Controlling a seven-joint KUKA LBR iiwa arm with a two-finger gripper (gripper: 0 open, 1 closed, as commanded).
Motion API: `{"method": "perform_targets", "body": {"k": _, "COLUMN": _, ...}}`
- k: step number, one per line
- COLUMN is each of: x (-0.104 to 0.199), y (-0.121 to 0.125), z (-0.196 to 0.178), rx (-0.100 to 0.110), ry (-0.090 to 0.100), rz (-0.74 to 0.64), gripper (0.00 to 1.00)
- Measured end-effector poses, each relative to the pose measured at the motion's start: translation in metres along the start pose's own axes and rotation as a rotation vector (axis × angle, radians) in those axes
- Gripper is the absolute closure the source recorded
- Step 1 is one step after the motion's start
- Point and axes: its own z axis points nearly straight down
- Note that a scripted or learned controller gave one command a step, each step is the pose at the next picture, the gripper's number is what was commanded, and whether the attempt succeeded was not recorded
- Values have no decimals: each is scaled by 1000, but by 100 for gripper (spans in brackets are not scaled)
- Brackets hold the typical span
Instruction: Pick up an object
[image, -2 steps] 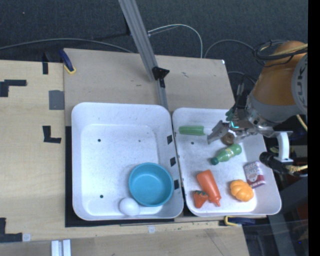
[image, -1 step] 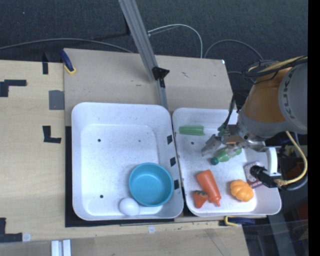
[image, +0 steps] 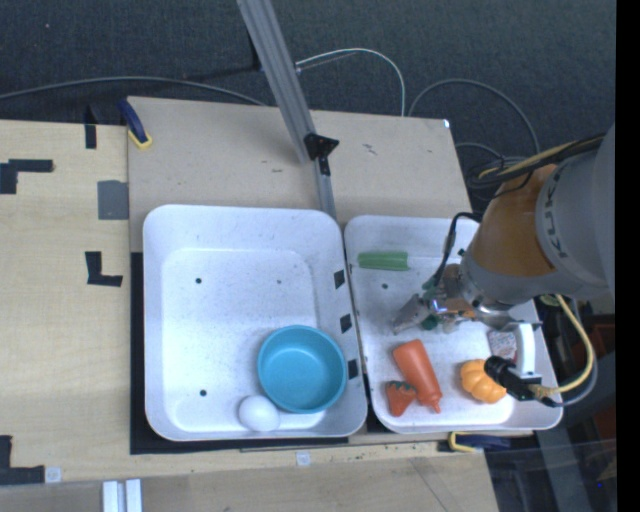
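My gripper (image: 410, 317) hangs low over the middle of the right bin (image: 372, 290), reaching in from the right under the orange wrist band. Just below it lies a red-orange carrot-shaped toy (image: 418, 372) with a small red piece (image: 399, 398) at its lower end. A green cylinder (image: 383, 261) lies near the bin's far left corner, above the gripper. An orange lumpy toy (image: 480, 382) rests near the bin's front right. A small teal bit shows close against the gripper's base. I see nothing clearly held.
The left bin (image: 190, 240) holds a blue bowl (image: 301, 368) and a white ball (image: 259, 411) near its front edge. A grey pole (image: 285, 80) slants in from the top toward the bins' shared wall. Cables lie behind the bench.
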Motion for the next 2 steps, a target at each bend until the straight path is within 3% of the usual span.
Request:
{"method": "perform_targets", "body": {"k": 1, "x": 0, "y": 0, "z": 22, "rx": -8, "ry": -2, "rz": 0, "gripper": 0}}
{"method": "perform_targets", "body": {"k": 2, "x": 1, "y": 0, "z": 11, "rx": -7, "ry": 0, "rz": -2, "gripper": 100}}
